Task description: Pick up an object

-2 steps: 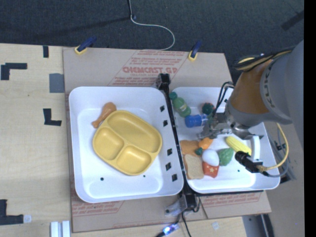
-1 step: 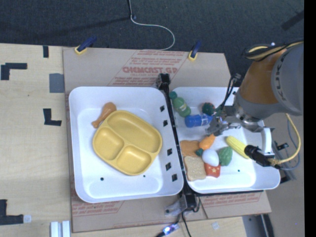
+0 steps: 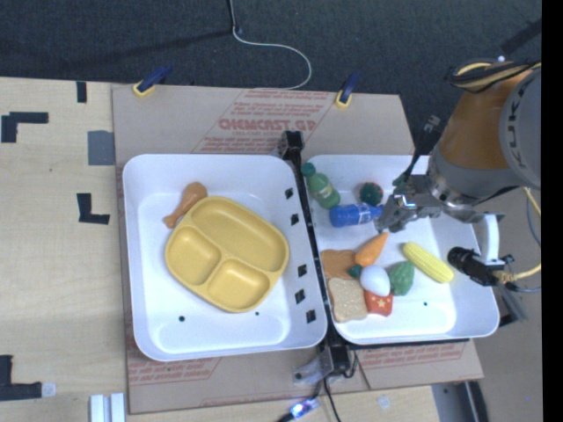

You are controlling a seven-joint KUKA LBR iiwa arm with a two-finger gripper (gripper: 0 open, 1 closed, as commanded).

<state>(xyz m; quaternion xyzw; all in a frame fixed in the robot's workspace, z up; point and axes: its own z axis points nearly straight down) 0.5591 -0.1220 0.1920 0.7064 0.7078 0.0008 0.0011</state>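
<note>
The right bin [image 3: 440,316] holds several toy foods. My gripper [image 3: 393,213] hangs low over the bin's upper middle. It is just right of a blue bottle [image 3: 354,215] and just above an orange carrot [image 3: 372,249]. A dark green ball [image 3: 370,191] lies up and to its left. A green bottle [image 3: 319,188] lies by the bin's left wall. A yellow corn cob [image 3: 427,262] lies below and right of the gripper. Nothing shows in its grasp.
A white egg [image 3: 376,280], green pepper [image 3: 402,276], red fries box [image 3: 379,303], toast slice [image 3: 348,300] and brown piece [image 3: 335,261] crowd the right bin's lower left. The left bin [image 3: 145,236] holds a yellow divided plate [image 3: 227,251] and a drumstick [image 3: 184,204].
</note>
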